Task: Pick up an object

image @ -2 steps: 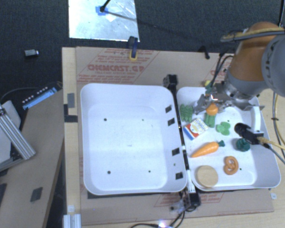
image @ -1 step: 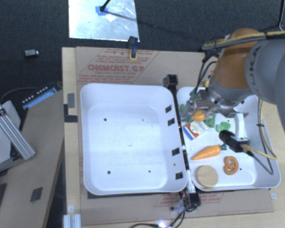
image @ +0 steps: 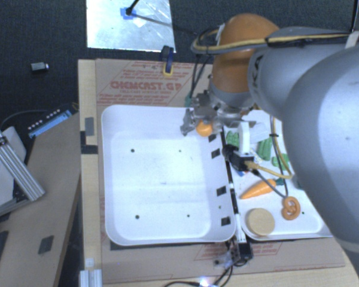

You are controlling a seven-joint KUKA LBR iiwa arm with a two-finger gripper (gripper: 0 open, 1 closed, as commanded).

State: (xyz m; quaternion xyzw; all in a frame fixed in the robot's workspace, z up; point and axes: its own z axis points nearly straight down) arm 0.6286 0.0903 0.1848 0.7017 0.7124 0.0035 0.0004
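We see the end effector at the far end of the divider between the two bins, with a small orange object right at its tip; we cannot tell whether that piece is actually clamped or merely lying under it. It looks rounded, glossy and orange-yellow, mostly hidden by the metal. The other candidates lie toward five o'clock from the end effector in the right bin: a carrot with its long axis running from eight to two o'clock, a tan round disc, a pretzel and green pieces.
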